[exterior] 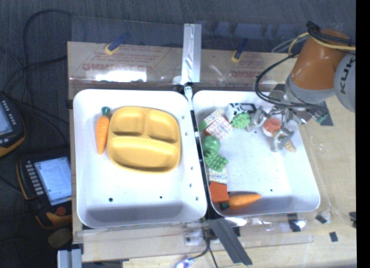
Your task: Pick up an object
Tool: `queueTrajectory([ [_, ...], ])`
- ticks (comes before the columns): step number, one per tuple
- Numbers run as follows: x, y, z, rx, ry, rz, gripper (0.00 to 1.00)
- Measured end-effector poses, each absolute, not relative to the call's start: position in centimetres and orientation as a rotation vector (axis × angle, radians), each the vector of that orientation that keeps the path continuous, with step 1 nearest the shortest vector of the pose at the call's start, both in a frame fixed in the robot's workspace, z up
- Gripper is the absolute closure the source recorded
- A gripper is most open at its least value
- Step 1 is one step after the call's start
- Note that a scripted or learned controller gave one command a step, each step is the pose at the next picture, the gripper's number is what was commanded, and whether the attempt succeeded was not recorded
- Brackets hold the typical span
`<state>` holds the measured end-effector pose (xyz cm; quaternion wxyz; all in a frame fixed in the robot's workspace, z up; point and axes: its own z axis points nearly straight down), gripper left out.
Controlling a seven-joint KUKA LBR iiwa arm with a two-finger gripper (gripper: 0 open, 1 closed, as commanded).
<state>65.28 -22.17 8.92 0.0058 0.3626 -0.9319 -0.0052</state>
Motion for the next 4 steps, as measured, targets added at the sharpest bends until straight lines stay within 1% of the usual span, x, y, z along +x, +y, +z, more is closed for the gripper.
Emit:
queueTrajectory([
  [1,65.8,-21.5,8.9,1.462,-2.785,-0.009,0.00],
  [2,60.4,-20.6,9.1,2.044,-2.415,-0.007,0.00],
  [3,51.2,-20.5,9.2,2.086,-2.377,-0.005,0.00],
  [4,49.8,-20.4,9.3,2.135,-2.346,0.014,0.00],
])
